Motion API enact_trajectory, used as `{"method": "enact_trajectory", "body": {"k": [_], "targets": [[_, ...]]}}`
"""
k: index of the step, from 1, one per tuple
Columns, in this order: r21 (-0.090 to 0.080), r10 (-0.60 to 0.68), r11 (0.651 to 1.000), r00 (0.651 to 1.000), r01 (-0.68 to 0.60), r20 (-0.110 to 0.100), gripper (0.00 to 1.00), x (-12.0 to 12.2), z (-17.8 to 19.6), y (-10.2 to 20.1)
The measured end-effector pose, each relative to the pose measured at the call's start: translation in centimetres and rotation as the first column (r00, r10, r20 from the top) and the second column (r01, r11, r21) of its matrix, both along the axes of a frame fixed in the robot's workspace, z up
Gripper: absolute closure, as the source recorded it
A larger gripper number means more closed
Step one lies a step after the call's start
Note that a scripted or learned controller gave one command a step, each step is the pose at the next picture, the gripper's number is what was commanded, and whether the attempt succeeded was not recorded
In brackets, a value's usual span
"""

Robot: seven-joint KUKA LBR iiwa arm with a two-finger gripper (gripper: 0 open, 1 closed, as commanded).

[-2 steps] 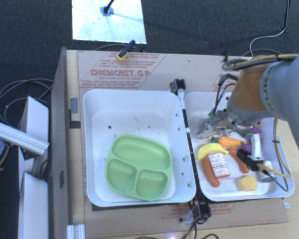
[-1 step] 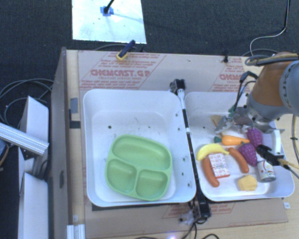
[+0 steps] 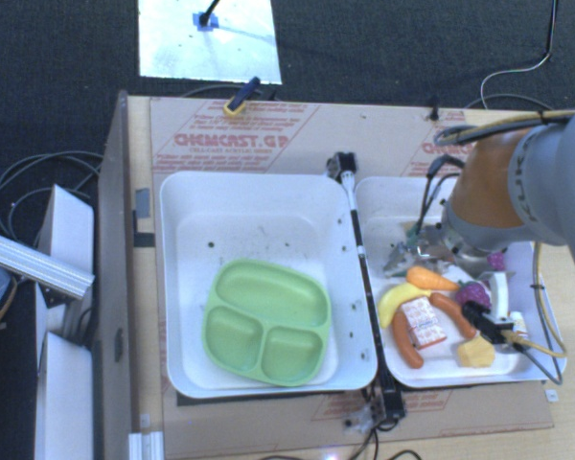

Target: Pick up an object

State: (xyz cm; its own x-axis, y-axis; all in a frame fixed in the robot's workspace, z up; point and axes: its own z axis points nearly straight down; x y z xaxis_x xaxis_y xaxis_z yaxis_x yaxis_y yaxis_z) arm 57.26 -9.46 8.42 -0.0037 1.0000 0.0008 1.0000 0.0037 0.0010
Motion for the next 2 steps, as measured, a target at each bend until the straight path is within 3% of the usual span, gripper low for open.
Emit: {"method": "enact_trajectory", "body": {"k": [1,2], "targets": [[0.000,0.001,1.000,1.000,-0.001,0.002,1.00,0.08,1.08,-0.08],[0.000,0.001,1.000,1.000,-0.001,0.002,0.00,0.07,1.06,-0.08]]}}
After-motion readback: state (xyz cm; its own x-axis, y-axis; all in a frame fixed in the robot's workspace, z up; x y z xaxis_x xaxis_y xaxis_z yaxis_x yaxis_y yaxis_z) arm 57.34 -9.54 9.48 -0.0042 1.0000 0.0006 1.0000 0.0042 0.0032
